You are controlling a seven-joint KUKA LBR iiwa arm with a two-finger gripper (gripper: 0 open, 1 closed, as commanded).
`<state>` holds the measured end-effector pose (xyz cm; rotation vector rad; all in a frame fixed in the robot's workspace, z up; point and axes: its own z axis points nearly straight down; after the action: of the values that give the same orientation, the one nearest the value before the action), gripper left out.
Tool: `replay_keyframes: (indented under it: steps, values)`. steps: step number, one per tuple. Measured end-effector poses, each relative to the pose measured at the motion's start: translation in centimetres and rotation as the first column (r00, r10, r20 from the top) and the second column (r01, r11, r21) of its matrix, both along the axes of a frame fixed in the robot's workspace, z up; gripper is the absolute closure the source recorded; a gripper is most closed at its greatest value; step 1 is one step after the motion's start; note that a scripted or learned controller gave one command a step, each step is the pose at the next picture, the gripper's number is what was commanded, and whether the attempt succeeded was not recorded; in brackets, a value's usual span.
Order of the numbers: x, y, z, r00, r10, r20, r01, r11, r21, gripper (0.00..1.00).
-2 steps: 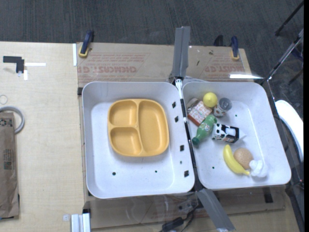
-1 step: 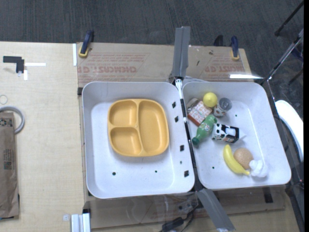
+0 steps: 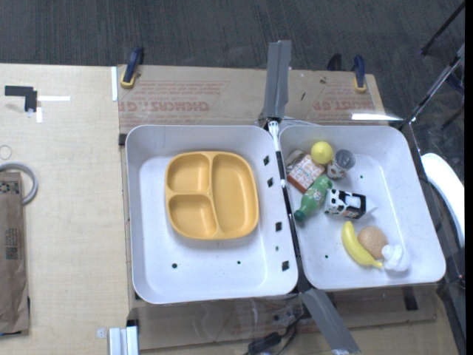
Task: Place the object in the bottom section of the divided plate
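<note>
Pincer's grip I cannot tell, neither how wide it stands nor what it has hold of; the loose things all lie in the right bin (image 3: 394,189).

Smooth yellow plastic, the rounded-rectangle plate (image 3: 212,195) sits flat in the left bin (image 3: 148,272), split into one long section and two small ones, all bare. Which loose thing is meant I cannot tell. In the right bin, crowded toward the plate's side, are a round yellow ball (image 3: 321,152), a shiny metal can (image 3: 342,160), a red-and-white packet (image 3: 304,173), a green bottle (image 3: 312,198) lying on its side and a black-and-white carton (image 3: 346,204). Nearer the front lie a curved banana (image 3: 355,245), a matte tan egg shape (image 3: 372,239) touching it, and a lumpy white piece (image 3: 395,257).
</note>
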<state>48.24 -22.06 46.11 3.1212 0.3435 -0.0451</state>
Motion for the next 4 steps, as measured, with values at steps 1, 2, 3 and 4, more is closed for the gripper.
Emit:
replay_keyframes:
  steps: [1,2,3,4]
  values:
    - [0.2,0.0,0.7,1.0,0.005,-0.008,-0.005,1.0,-0.001,1.0]
    - [0.3,0.1,1.3,1.0,0.009,-0.016,-0.01,1.0,-0.002,1.0]
    - [0.5,0.1,2.0,1.0,0.014,-0.024,-0.014,1.0,-0.003,1.0]
    - [0.6,0.2,2.6,0.999,0.018,-0.032,-0.019,1.0,-0.004,1.0]
